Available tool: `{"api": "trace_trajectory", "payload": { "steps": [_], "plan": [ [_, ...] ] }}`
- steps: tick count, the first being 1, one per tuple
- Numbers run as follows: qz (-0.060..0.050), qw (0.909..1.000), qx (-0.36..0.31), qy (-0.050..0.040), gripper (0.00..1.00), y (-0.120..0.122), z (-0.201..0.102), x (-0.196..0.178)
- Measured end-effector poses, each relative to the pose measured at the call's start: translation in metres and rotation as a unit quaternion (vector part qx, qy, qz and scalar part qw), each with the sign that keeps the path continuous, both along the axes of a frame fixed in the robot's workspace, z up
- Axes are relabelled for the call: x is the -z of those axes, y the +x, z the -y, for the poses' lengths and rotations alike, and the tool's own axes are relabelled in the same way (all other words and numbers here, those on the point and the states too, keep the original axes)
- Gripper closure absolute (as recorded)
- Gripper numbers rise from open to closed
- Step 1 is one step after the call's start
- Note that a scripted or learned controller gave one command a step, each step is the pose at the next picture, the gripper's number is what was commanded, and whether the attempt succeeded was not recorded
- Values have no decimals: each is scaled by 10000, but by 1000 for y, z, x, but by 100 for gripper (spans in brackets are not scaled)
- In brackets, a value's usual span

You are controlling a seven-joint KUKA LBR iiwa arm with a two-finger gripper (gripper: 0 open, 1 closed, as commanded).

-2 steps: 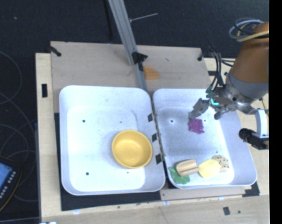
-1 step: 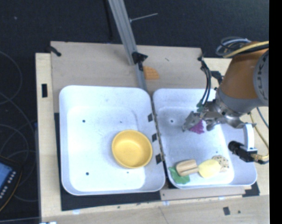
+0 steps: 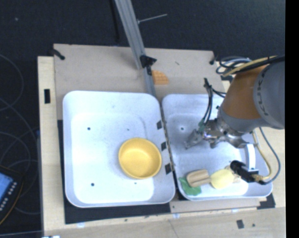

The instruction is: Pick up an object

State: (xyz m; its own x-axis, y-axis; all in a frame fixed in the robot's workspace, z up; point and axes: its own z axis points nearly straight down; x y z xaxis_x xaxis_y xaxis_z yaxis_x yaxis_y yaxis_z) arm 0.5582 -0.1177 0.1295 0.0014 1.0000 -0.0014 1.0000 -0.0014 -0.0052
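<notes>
White plastic makes up both bins: the left bin [image 3: 80, 133] holds one yellow bowl [image 3: 139, 157], light and rigid, its thin rim probably the best place to pinch. The right bin [image 3: 189, 108] holds three smaller things along its near edge: one tan block [image 3: 197, 177], stiff and likely easy to grip across its short sides, one yellow lump [image 3: 223, 179], possibly soft, and one green scrap [image 3: 189, 188]. The gripper [image 3: 196, 138] hangs above them; its spread I cannot tell.
</notes>
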Motion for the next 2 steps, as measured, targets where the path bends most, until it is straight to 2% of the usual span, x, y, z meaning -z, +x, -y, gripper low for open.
{"api": "trace_trajectory", "payload": {
  "steps": [1,2],
  "plan": [
    [20,10000,4,-4,0,0,2,30],
    [52,10000,30,4,100,1,2,18]
  ]
}}
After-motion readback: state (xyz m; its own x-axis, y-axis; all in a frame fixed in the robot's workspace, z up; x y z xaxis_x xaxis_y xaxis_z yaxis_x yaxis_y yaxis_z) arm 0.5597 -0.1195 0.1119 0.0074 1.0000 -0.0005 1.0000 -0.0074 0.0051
